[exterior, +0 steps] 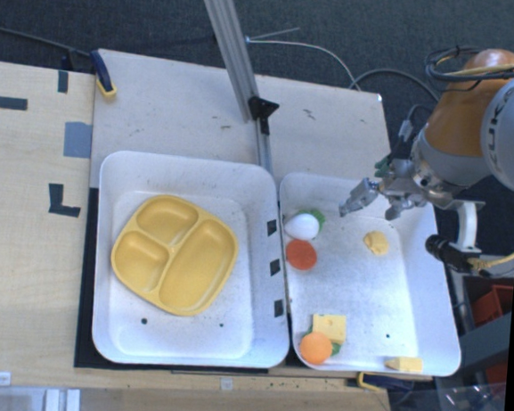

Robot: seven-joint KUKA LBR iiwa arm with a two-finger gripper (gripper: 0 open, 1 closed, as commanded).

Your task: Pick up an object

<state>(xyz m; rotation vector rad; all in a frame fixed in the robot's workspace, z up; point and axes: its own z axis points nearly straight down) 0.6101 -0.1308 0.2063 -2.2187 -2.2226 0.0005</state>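
Note:
The right bin (427,300) holds several small items: a white egg-like ball (303,225) on a green piece, a red disc (302,254), a small yellow lump (377,243), a yellow block (329,326), an orange ball (316,348) and a yellow wedge (403,364). My gripper (376,201) hovers over the bin's far edge, above and between the white ball and the yellow lump. Its fingers are spread open with nothing between them.
The left bin (112,232) holds a yellow divided plate (175,253). A metal pole (231,41) slants down to the bins' far edge. A cable lies on the bench behind the bins. The arm's orange band (466,111) is at the right.

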